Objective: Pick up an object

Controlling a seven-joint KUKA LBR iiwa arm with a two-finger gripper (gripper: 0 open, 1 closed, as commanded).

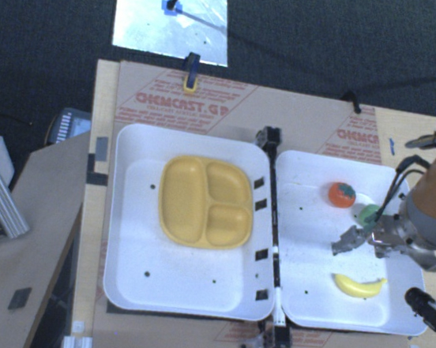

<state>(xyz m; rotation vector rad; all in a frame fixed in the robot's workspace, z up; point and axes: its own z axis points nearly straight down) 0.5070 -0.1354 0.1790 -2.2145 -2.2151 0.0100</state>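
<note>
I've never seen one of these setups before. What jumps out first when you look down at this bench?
The big yellow divided plate fills the middle of the left bin. In the right bin, a banana lies near the front and an orange-red tomato-like fruit sits near the back. The grey arm's gripper hangs over that bin, between the two fruits, beside a small green object.

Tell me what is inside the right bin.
The right bin holds an orange-red tomato-like toy near its far side, a yellow banana near its front, and a green object partly hidden by the arm. The end effector hangs above the floor between them.
</note>
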